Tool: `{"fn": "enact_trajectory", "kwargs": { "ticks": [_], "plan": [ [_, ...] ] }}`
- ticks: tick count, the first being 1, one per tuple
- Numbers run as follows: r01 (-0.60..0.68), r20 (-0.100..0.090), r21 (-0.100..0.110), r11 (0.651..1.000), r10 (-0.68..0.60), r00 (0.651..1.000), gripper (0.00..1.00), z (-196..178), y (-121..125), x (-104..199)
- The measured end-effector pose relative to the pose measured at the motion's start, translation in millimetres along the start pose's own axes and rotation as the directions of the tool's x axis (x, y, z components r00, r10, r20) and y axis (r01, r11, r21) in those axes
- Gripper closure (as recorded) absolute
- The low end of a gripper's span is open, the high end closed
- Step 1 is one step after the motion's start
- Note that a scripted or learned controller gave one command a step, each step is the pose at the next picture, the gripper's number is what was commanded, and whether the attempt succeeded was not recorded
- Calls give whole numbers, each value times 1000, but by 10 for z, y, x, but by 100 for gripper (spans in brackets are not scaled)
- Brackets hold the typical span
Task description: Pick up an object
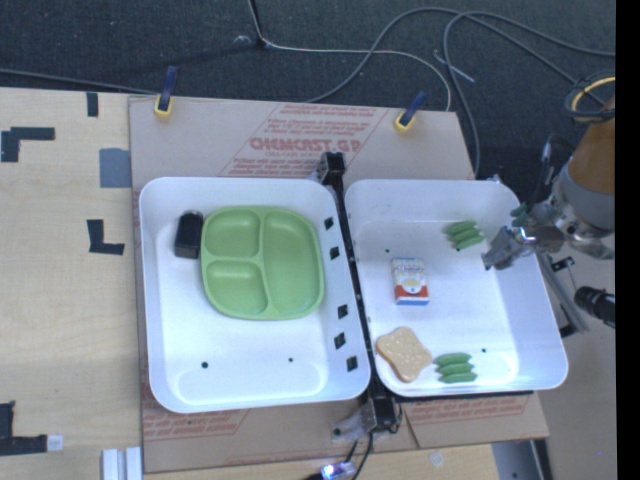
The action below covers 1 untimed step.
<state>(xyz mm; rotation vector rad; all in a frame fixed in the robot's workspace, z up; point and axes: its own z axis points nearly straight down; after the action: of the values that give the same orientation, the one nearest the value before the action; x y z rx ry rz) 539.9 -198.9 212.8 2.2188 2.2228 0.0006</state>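
In the right bin (520,363), nearest the camera, a toast slice (403,353) and a green pod pair (454,367) are seen. Farther back, a small carton (409,280) lies mid-bin, with more green pods (462,234) beyond. The gripper (503,247) is poised at the bin's right rim; whether it is parted cannot be told. The left bin (165,358) is occupied by a green divided plate (263,263) and a black block (188,235).

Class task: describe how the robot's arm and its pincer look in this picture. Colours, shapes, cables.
The arm enters at the picture's right edge: a rounded grey body with an orange band above the wrist. A yellow-and-dark cable loops above the band. The pincer is small, dark grey metal, ending in short angular parts over the right bin's rim. A black fitting sits lower on the arm. No markings are legible.
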Motion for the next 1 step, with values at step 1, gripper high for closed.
{"fn": "enact_trajectory", "kwargs": {
  "ticks": [1],
  "plan": [
    [5,-2,0,1000,-5,1000,100,-97,161,545]
  ]
}}
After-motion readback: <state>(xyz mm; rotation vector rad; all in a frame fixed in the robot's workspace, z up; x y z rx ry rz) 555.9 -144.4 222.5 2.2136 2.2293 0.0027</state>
